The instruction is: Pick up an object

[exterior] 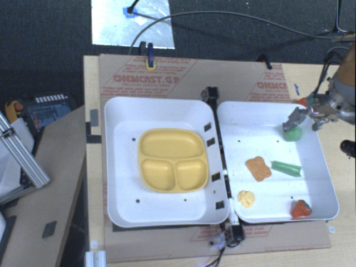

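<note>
1. Bench: two white bins side by side. The left bin (119, 166) holds a yellow tray (169, 160) with three compartments, lying flat near the bin's middle.
2. The right bin (322, 174) holds five loose items.
3. Green ball (292, 133): near the bin's far right wall, directly beneath the gripper.
4. Orange piece (258, 168): flat on the floor near the bin's middle.
5. Green stick (286, 168): lying just right of the orange piece, close to it; contact cannot be judged.
6. Yellow lump (246, 198): near the front left of the right bin, apart from the rest.
7. Red item (301, 208): in the front right corner, close to the rim, with a green tip on top.
8. Arm (346, 85): enters from the right edge, over the far right part of the right bin.
9. Gripper (303, 120): poised above the green ball. One grey finger (293, 119) slopes down to the ball's top; another shows to its right. Jaws stand apart. The ball sits at the lower finger's tip, not seen clamped between both fingers.
10. Nothing is seen lifted off the bin floor.
</note>
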### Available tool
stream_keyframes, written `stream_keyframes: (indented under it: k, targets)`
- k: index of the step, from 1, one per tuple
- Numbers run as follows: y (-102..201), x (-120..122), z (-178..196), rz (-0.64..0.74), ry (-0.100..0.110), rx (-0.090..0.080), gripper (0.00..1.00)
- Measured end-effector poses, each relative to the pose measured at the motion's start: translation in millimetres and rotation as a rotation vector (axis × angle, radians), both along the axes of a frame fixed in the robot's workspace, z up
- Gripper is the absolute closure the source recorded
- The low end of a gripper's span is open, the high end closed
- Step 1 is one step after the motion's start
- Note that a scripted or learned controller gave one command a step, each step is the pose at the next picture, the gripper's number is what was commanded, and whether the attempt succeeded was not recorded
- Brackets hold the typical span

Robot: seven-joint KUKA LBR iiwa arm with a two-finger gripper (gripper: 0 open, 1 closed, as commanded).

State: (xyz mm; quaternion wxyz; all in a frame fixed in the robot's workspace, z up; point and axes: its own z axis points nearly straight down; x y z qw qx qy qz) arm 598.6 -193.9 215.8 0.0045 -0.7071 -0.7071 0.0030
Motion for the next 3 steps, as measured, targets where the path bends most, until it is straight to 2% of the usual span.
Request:
stream_keyframes:
  k: [1, 2, 3]
  targets:
    - [1, 3, 8, 0.003, -0.012, -0.003, 0.00]
    - [4, 4, -34, 0.003, -0.010, -0.002, 0.00]
    - [7, 2, -97, 0.002, -0.008, -0.002, 0.00]
